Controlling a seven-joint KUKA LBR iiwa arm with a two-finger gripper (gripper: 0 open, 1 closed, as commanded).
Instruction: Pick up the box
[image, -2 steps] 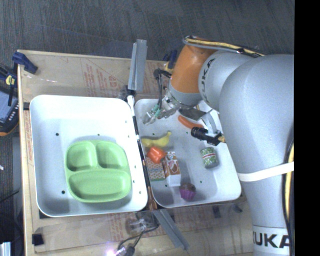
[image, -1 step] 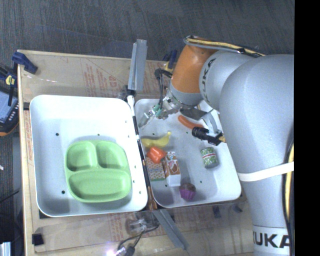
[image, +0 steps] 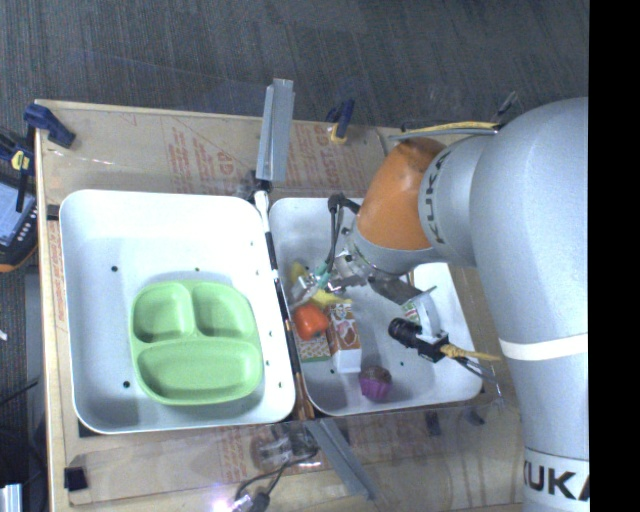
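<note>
Plywood makes up the bench (image: 150, 150), which carries two white bins side by side. Inside the right bin (image: 300, 225), the gripper (image: 323, 284) hangs over a cluster of small things. Its tip is lost in clutter and glare, so I cannot tell whether it is wide or narrow, and nothing is plainly held.

The box (image: 346, 338), a small patterned carton, lies on the bin floor just below the gripper in the view, apparently apart from it. An orange-red round thing (image: 310, 321) sits against the box's left side. Just above the box is a yellow piece (image: 326, 297), perhaps toy fruit, and a purple cup-shaped thing (image: 375, 383) lies near its lower right. Well left of the box, the left bin (image: 100, 250) holds a green divided plate (image: 195, 340).

I judge that the approach is in hand and the grasp not yet made. Next, the gripper needs to centre over the box, straddle its narrow sides clear of the orange neighbour, close and lift.
</note>
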